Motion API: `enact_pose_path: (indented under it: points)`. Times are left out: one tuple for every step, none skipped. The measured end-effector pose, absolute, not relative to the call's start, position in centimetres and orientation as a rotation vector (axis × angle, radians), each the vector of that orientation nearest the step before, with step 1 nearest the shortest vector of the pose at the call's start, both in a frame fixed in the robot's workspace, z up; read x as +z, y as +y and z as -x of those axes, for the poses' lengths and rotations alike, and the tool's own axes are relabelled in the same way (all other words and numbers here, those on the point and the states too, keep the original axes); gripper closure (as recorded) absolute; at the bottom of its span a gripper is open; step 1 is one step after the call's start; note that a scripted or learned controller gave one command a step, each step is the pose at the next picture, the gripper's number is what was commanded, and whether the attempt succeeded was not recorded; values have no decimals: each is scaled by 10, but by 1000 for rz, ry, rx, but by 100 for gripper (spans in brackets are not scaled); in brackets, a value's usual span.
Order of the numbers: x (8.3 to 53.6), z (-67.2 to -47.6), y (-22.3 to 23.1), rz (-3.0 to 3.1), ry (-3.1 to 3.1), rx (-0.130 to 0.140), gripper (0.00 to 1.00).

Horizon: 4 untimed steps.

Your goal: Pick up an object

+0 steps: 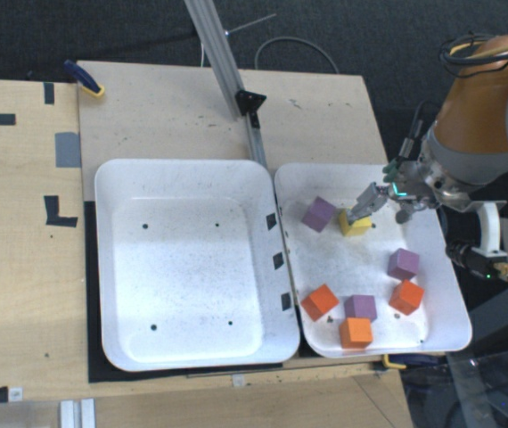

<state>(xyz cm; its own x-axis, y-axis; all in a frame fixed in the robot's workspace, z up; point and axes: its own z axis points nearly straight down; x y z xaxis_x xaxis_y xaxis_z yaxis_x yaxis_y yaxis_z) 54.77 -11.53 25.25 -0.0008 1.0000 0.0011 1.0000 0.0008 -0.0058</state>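
Yellow foam, a small block (356, 226), lay in the right bin (441, 266) toward its far side, just right of a purple cube (319, 213). The gripper (362, 209) had reached in from the right and sat directly over that yellow block, touching or nearly so; whether its tips were spread or closed could not be told from this slanted angle. Judged from this, the approach-and-grasp step was in hand. Next would be a firm close on the block, then a straight lift clear of the purple cube beside it.
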Motion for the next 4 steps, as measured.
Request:
enact_pose_path:
  points:
    - [255,-548,-115,2218,-2223,2,0]
    - [212,-547,-115,2218,-2219,7,0]
    - [163,-550,-107,2216,-2219,7,0]
    - [114,-555,-113,2217,-2219,8,0]
